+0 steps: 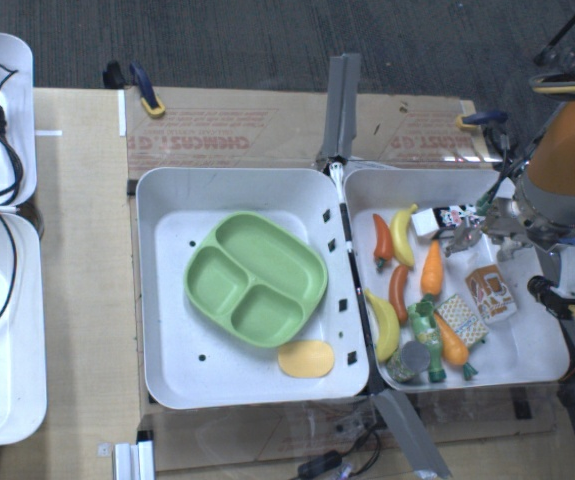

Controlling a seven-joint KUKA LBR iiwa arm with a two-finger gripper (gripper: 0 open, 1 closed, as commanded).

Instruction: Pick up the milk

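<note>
A slanted overhead view of a pale wooden worktop (77,268) carrying two shallow white bins side by side. The left bin (162,368) holds a green divided plate (256,279) lying flat near its centre, with a yellow oval piece of toy food (306,359) just beside the plate at about five o'clock. The right bin (537,353) is crowded with toy groceries piled loosely together: two bananas (403,235), two red chilli peppers (382,240), two carrots (432,267), a green bottle (425,325), a round tin (407,365) and a small brown packet (489,293). The milk (445,218), a small white carton with dark markings, lies on its side at roughly twelve o'clock in the right bin, just beside the upper banana and close to the bin's far wall. The grey arm with its orange band (567,153) reaches in from three o'clock, and the end effector (467,233) hangs just over the carton, apparently lined up for a grasp. Whether its grasping parts are spread or pressed together cannot be told from this angle, and no item is visibly pinched. The carton's tipped pose and crowding neighbours probably make a clean grip awkward.
</note>
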